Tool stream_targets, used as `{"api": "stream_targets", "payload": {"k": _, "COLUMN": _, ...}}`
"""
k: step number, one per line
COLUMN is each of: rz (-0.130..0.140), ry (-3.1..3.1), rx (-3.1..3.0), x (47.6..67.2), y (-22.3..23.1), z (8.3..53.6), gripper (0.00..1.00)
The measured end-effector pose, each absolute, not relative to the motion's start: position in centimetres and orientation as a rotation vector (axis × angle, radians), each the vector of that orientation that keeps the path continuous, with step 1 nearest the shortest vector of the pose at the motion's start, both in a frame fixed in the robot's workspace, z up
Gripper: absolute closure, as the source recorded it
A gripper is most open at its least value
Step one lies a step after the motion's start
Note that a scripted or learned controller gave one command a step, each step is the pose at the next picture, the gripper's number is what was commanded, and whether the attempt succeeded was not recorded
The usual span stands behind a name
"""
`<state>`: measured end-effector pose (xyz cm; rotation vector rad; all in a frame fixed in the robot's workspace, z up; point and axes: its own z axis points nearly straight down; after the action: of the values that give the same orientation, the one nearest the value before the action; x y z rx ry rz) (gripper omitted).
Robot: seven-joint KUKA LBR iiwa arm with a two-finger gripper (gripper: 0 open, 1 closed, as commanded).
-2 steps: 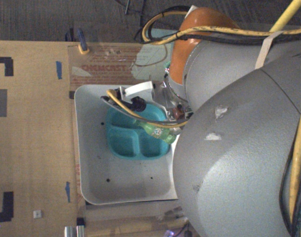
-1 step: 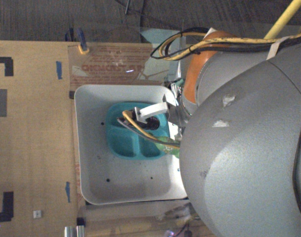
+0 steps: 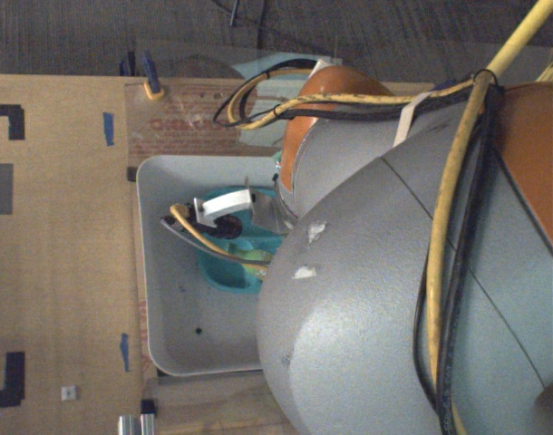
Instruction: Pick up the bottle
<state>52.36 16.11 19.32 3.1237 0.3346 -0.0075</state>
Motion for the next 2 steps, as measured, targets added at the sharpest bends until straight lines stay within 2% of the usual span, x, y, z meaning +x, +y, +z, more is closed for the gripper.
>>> {"api": "stream_targets", "payload": {"k": 1, "rz": -0.012, "ry": 0.323, "rx": 3.126, "x": 54.8, "y": 8.1, "z": 21.1, "gripper": 1.00}}
{"api": "stream_targets", "payload": {"k": 2, "rz": -0.008, "ry": 0.321, "rx": 3.124, "x": 53.1, "y": 14.5, "z": 21.9, "gripper": 1.00}}
